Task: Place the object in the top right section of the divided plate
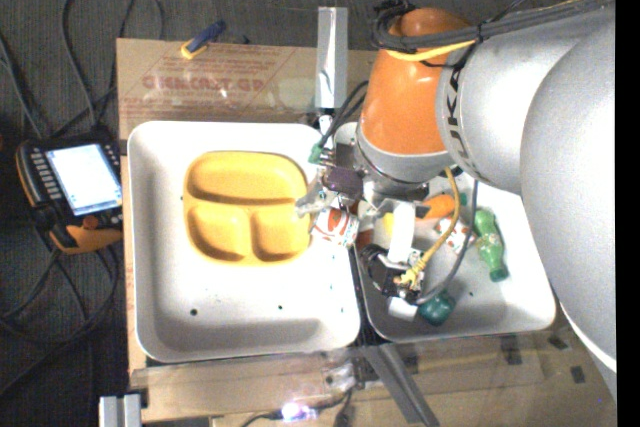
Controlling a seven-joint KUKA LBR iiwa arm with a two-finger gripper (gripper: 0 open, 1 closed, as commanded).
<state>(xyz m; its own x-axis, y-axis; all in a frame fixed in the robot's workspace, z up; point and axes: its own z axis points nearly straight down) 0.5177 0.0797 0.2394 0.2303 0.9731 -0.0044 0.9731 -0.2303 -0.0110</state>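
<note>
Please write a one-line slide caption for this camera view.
KUKA arm's gripper poised at the right rim of the yellow divided plate in the left white bin.

The yellow divided plate [247,206] lies in the left bin [160,315], toward its far right corner. The arm [470,95] hangs over the seam between bins. Green objects [487,250] lie in the right bin [520,310].

1. The divided plate [248,206] lies in the left bin [170,315], toward its upper half.
2. The right bin [520,310] sits just beside the left bin.
3. The arm [470,95] hangs over the seam between the bins, its gripper [335,210] at the plate's right edge.
4. A bottle [488,250] lies in the right bin.
5. A tablet [78,177] rests left of the bins.
</note>
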